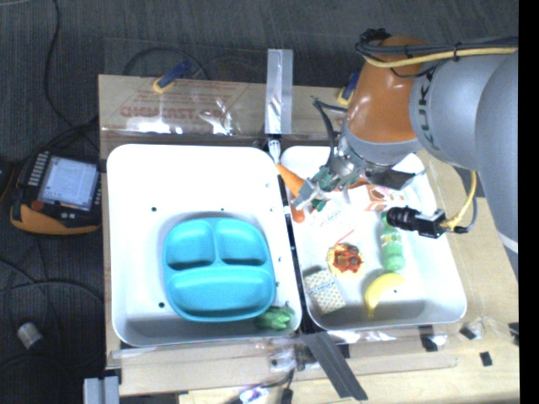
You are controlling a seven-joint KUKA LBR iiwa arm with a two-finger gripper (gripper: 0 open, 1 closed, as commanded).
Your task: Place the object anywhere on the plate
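A blue three-compartment plate [219, 268] lies in the left bin [135, 192] with nothing on it. My gripper [310, 195] hangs low over the upper-left part of the right bin [438, 301], close to the wall between the bins. An orange carrot [288, 178] lies right beside the gripper, against that wall, and the gripper partly hides it. I cannot make out whether anything is held. The grey arm with its orange band [383, 99] comes in from the upper right.
The right bin also holds a small pizza toy [345, 257], a green bottle [392, 247], a yellow banana [381, 289], a white patterned piece [322, 289] and a red-and-white item [376, 195]. A green vegetable toy [276, 316] sits in the left bin's near-right corner.
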